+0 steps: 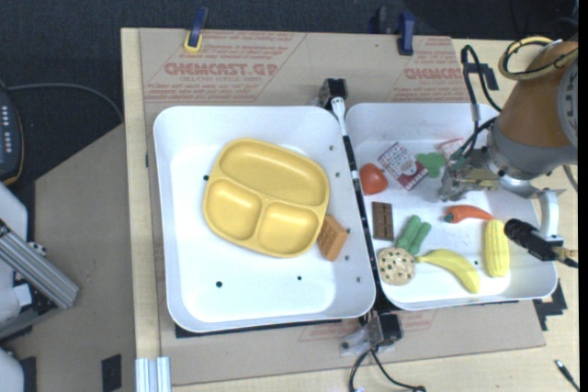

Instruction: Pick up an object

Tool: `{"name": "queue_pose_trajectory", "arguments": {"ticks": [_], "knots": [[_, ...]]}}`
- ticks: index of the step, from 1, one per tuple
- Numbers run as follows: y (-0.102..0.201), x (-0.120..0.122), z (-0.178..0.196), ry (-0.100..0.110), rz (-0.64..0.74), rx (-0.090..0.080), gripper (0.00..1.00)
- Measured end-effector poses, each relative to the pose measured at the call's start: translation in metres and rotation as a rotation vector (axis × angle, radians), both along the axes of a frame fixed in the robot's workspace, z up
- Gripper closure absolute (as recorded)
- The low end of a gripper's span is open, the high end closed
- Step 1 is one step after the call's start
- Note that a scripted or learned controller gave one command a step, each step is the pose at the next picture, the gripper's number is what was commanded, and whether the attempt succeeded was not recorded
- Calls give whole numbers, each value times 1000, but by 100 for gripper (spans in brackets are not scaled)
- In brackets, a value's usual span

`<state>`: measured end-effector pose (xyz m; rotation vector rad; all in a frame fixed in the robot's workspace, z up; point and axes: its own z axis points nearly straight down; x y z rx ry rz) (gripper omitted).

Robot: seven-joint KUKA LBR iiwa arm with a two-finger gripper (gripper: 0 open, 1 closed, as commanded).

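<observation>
At the right of the frame the gripper (457, 180) hangs low inside the right bin (418, 117); whether it is spread or closed I cannot tell. Just below it lies an orange carrot (469, 215), beside a corn cob (496, 247) and banana (452, 265). The left bin (184, 225) holds a yellow divided plate (265, 196).

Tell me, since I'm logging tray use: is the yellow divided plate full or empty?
Empty: the yellow divided plate in the left bin shows three bare compartments.

yellow tray (265, 196): looking smooth, glossy plastic | white bins (184, 225): showing smooth matt plastic | surface (147, 106): looking like matt brown board, printed red
</observation>
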<state>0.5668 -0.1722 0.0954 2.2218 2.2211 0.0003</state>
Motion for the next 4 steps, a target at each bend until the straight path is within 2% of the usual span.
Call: {"name": "queue_pose_trajectory", "arguments": {"ticks": [3, 4], "knots": [[-1, -5, 132, -6, 2, -3, 100], [45, -14, 137, 1, 5, 3, 100]]}}
